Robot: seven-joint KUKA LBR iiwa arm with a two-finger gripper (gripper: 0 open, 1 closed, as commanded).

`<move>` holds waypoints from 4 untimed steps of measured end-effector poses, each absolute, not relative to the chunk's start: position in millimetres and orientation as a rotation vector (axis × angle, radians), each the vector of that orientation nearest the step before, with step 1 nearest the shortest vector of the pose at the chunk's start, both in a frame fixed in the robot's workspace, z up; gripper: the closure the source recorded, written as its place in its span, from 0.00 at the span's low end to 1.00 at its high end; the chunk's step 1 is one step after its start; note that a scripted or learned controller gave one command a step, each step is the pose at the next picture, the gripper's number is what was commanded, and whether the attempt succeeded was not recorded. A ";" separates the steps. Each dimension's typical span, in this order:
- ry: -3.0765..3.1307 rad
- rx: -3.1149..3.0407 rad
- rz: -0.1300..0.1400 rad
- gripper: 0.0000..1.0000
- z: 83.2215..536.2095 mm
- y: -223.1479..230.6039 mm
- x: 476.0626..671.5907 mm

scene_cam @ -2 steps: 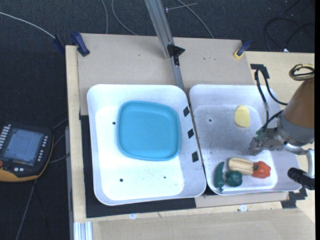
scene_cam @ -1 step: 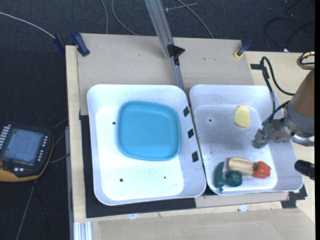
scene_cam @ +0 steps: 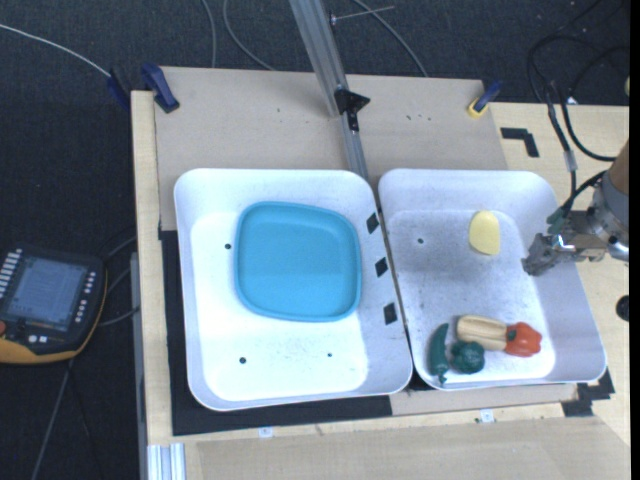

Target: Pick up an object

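A pale yellow rounded object (scene_cam: 485, 233) lies in the upper middle of the right bin (scene_cam: 430, 203). Along that bin's front edge sit a tan stick-like piece (scene_cam: 481, 329), a red-orange pepper-like item (scene_cam: 522, 340) touching its right end, and a dark green vegetable-like item (scene_cam: 456, 353) at its left. My gripper (scene_cam: 541, 255) hangs at the right bin's right side, to the right of the yellow object and above the red item. Nothing is seen between its fingers.
The left bin (scene_cam: 205, 268) holds a blue square plate (scene_cam: 298, 260). A metal pole (scene_cam: 325, 43) slants down to the gap between the bins. Blue clamps (scene_cam: 158, 88) and a yellow clamp (scene_cam: 485, 98) sit at the bench's back edge. A teach pendant (scene_cam: 45, 303) lies off to the left.
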State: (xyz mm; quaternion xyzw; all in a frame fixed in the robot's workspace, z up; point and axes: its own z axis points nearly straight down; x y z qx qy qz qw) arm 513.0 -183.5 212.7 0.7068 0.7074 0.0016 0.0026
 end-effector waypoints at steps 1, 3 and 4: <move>2.219 2.218 0.004 1.00 264.5 -183.6 513.9; 2.227 2.218 0.001 1.00 243.8 -87.2 530.1; 2.227 2.216 0.002 1.00 250.0 -29.4 543.0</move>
